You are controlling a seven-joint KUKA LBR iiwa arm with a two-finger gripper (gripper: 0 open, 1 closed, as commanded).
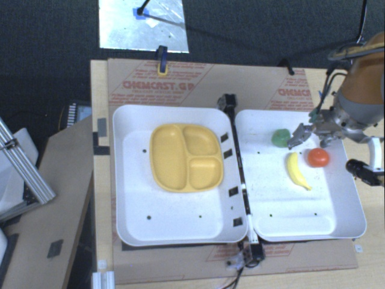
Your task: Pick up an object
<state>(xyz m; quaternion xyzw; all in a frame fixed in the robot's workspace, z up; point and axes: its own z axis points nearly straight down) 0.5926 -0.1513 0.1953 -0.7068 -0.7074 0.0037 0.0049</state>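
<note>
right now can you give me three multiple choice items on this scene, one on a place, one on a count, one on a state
1. Where does the yellow divided plate lie?
A. left bin
B. right bin
C. on the cardboard

2. How many items lie in the right bin?
A. one
B. three
C. five

3. How does the banana lie?
A. flat on the bin floor
B. on the plate
C. lifted off the bin

Answers: 1 A, it sits in the left bin. 2 B, a green object, a red object and the banana. 3 A, it rests on the floor, apart from the gripper.

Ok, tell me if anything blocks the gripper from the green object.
Nothing visible does. The gripper hangs just right of the green object in the right bin. The banana and red object lie below, off that line.
</note>
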